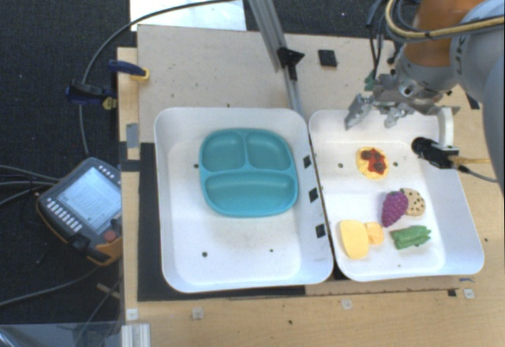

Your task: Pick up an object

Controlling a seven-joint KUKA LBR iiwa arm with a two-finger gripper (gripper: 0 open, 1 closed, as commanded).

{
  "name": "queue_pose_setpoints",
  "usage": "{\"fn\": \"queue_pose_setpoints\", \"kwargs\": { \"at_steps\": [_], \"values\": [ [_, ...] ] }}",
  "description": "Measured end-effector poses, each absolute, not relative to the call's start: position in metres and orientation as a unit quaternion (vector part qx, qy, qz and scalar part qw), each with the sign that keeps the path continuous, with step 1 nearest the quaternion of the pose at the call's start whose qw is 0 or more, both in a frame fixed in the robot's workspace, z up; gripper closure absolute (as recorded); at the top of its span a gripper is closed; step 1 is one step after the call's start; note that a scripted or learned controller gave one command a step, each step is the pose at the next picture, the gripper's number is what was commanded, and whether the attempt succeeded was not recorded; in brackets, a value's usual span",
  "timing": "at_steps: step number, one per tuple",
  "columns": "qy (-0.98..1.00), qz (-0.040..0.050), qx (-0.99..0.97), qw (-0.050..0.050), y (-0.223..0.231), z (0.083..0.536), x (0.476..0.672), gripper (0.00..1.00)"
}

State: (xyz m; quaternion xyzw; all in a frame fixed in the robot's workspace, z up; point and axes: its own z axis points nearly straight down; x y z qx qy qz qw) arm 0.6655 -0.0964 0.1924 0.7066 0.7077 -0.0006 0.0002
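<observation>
Toy foods (384, 206) in right bin (465, 259)

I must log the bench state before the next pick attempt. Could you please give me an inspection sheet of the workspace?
Surface: bench bears two white bins, left bin and right bin, side by side.
Job's things: in the right bin lie a small pizza toy, purple grapes, a cookie, a yellow cheese piece and a green vegetable.
Clutter: teal divided plate in the left bin.
Grippers: gripper open, above the right bin's far edge, holding nothing.
Cables: black cables cross the bench's far side.
Surroundings: pendant on the dark floor; clamps at the bench edge.
</observation>
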Motion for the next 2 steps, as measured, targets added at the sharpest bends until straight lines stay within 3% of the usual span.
{"fn": "queue_pose_setpoints", "kwargs": {
  "at_steps": [2],
  "values": [
    [0.708, 0.002, 0.706, 0.004, -0.098, 0.088, 0.663, 0.0]
  ]
}}
